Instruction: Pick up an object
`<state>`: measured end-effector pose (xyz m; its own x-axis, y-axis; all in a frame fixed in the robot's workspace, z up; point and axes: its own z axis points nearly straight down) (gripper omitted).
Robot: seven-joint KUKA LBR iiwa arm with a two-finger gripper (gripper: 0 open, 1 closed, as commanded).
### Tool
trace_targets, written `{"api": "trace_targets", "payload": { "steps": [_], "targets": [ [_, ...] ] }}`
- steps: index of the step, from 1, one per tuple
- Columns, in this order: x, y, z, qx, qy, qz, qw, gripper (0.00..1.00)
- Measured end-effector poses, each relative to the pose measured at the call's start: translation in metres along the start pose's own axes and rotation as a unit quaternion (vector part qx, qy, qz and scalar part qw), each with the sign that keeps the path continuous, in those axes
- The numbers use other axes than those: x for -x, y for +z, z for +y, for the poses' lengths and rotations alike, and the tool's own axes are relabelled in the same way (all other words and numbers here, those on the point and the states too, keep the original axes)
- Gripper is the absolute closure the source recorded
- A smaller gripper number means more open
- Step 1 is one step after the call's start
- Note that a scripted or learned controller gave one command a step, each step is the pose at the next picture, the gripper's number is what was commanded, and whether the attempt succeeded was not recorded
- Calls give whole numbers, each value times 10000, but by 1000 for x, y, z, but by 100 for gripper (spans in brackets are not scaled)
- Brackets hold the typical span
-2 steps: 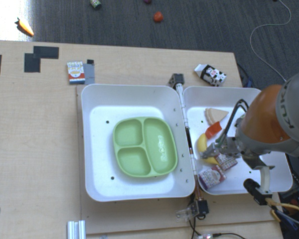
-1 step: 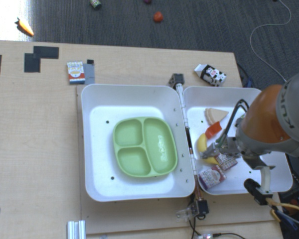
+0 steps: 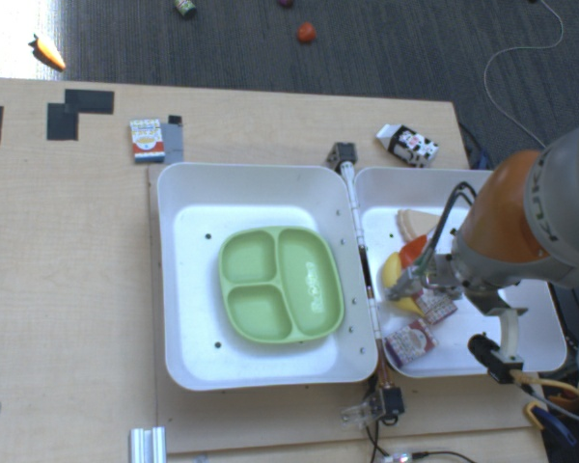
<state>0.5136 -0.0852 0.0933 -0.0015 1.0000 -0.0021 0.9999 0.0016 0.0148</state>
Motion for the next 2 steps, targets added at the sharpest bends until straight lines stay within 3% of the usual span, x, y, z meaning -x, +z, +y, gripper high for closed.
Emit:
{"api": "trace_targets", "payload": {
  "steps": [1,2],
  "targets": [
    [-3,-14,5,57,-36,17,10000,100],
    [-28,-105,-24,-54,-19,12,10000,100]
  ]
}}
